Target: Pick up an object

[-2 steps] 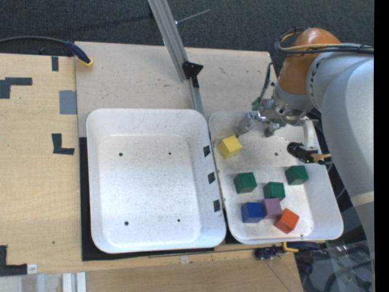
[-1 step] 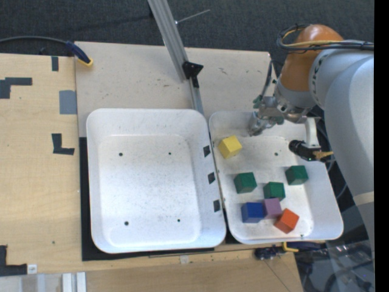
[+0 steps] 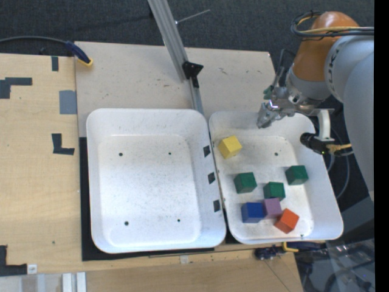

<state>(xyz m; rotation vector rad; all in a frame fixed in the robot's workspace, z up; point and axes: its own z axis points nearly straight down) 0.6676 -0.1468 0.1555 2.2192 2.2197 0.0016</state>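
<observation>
The right bin [image 3: 316,221] holds several small blocks. A yellow cube [image 3: 230,146] lies near its upper left. Three green cubes sit in the middle: one [image 3: 245,182], one [image 3: 274,190] and one [image 3: 296,174]. A blue cube [image 3: 253,211], a purple cube [image 3: 272,206] and an orange cube [image 3: 287,220] cluster toward the front. My gripper [image 3: 265,119] hangs over the bin's back edge, right of and behind the yellow cube. Nothing shows between its fingers.
The left bin [image 3: 146,181] stands beside the right one. A slanted metal pole [image 3: 176,47] with a black clamp reaches down to the bins' shared back corner. The grey arm with its orange band [image 3: 322,47] comes in from the upper right.
</observation>
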